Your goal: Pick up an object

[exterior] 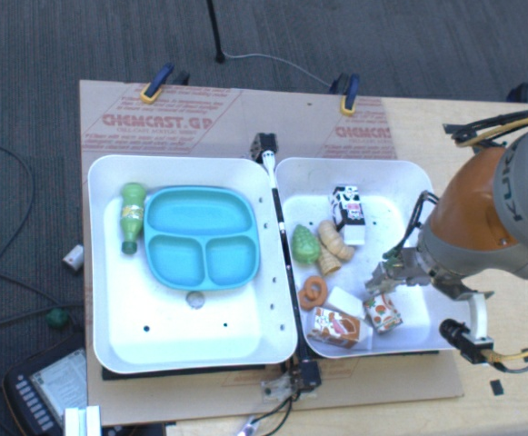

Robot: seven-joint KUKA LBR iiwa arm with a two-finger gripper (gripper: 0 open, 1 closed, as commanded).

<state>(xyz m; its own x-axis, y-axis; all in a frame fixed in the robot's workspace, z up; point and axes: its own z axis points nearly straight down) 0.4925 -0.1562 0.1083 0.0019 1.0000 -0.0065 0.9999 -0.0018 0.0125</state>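
My gripper (388, 278) hangs low over the right bin (400, 173), near its front right part. Just below it in the view lies a small red carton (383, 314), with a white block (346, 300) to its left. A brown and red carton (335, 327) sits at the bin's front wall. Further left are an orange ring (313, 291), a beige pastry piece (333, 247) and a green lump (305, 243). A black and white milk carton (347, 210) stands toward the back. I see nothing held by the gripper.
The left bin (109, 316) holds a blue divided tray (202, 237), a green bottle (133, 216) beside it and a small grey item (195, 299). The grey arm with its orange band (468, 212) comes in over the right bin's right wall.
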